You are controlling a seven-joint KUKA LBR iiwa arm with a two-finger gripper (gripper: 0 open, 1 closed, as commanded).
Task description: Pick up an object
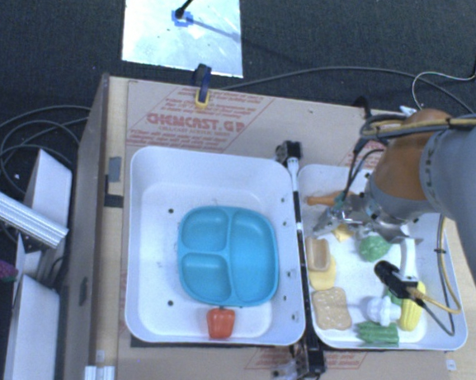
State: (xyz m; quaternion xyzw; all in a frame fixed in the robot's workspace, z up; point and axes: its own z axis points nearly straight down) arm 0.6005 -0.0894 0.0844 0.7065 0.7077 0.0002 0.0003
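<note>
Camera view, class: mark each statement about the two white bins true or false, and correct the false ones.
1. The blue divided plate lies in the left bin. True.
2. The orange toy pepper sits on the plate. False: it lies on the bin floor just below the plate.
3. The cracker is in the right bin. True.
4. The gripper hangs over the left bin. False: it is over the right bin's upper end.
5. The toy corn cob lies in the left bin. False: it is in the right bin.
</note>
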